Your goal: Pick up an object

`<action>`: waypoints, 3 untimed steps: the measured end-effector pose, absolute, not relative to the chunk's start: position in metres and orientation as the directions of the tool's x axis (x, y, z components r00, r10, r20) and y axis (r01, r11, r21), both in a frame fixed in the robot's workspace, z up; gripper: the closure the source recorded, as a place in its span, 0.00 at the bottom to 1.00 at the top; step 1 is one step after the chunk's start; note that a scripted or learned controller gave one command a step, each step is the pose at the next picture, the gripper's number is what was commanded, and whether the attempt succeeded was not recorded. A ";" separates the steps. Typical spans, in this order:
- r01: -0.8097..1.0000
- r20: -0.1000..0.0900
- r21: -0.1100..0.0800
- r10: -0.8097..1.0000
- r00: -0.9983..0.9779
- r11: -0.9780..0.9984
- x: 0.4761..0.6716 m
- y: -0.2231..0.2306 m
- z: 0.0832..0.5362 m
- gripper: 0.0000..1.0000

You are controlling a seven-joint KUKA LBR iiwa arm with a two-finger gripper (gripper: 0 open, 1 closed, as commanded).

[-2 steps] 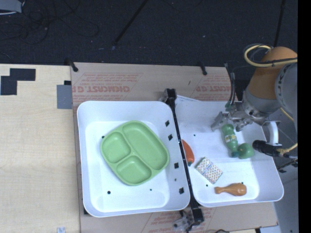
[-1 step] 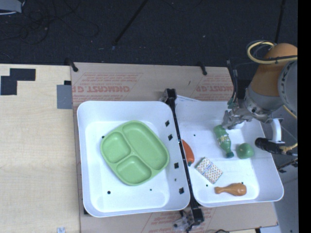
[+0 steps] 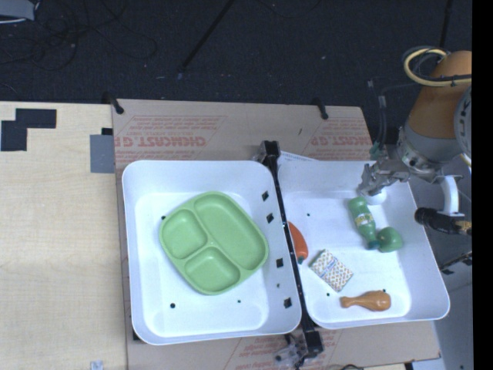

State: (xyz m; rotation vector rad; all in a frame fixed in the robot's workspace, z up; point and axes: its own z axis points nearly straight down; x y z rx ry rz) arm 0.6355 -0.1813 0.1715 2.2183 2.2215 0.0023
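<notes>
My gripper (image 3: 373,185) hangs over the right bin (image 3: 323,177), near its far right side. Just below its tip lies a green bottle (image 3: 361,218), slanting down to a green cap end (image 3: 390,240). Nothing shows between the fingers. Farther forward in the same bin are a small patterned packet (image 3: 332,270), a tan chicken-leg toy (image 3: 367,301) and an orange object (image 3: 298,240) pressed against the divider.
The left bin (image 3: 146,199) holds a green divided plate (image 3: 213,242). Cardboard lies under both bins. The arm, with its orange band (image 3: 439,99), and cables take up the right side. A wooden benchtop extends to the left.
</notes>
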 end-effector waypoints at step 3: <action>1.000 0.003 -0.003 1.000 -0.004 0.004 0.617 -0.084 0.228 1.00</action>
